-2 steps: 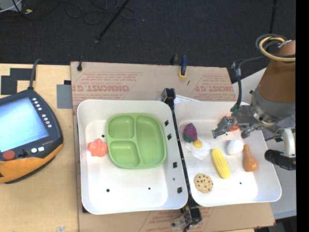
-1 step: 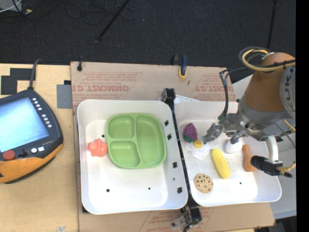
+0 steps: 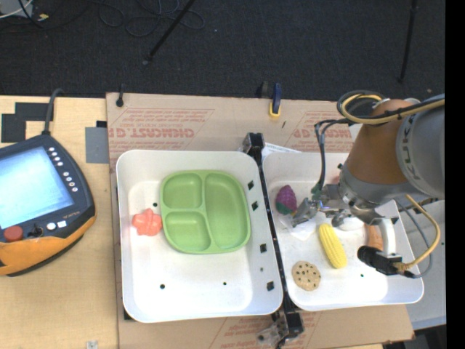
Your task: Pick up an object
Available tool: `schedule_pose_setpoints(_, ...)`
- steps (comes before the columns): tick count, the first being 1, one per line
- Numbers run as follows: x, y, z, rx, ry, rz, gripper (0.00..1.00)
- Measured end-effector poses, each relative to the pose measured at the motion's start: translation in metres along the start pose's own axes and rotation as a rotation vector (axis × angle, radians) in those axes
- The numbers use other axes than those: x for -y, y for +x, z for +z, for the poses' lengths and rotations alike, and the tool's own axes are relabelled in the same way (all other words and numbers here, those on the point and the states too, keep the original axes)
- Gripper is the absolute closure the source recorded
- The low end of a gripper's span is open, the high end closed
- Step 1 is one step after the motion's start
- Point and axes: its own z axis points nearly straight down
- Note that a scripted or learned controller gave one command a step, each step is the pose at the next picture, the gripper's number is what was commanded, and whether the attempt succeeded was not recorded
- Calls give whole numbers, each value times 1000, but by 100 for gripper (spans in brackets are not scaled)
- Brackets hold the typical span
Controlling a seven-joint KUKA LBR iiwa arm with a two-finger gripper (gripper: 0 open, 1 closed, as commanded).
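The grey arm [image 3: 418, 147], with its orange band, reaches in from the right over the far part of the right bin [image 3: 349, 291], and its hand [image 3: 305, 213] hangs low at the left side of that bin, close to the divider between the two bins. From this slanted view I cannot tell whether the hand is released or clenched, and nothing can be seen grasped in it. A purple toy [image 3: 286, 198] lies in the right bin just to the left of the hand and slightly farther back, very close to it; whether they touch is unclear. A yellow corn cob [image 3: 333, 245] lies near and to the right of the hand, tilted, with its far end close beneath the wrist. A round cookie [image 3: 306, 275] with dark chips rests nearer still, just left of the cob's near end and apart from it. An orange-brown piece [image 3: 374, 233] shows to the right of the cob, partly hidden by the robot. In the left bin [image 3: 189, 297] a green divided plate [image 3: 205, 211] sits in the far half, with a pink-orange toy [image 3: 147, 222] just beside its left edge. On the counter [image 3: 182, 122] at far left lies a control pendant [image 3: 40, 195] with a lit screen.
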Motion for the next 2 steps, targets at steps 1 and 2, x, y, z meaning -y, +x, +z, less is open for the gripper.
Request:
schedule_pose_setpoints(1, 0, 2, 42, 1, -3, -1, 0)
schedule_pose_setpoints(2, 0, 0, 31, 1, -2, 5, 100)
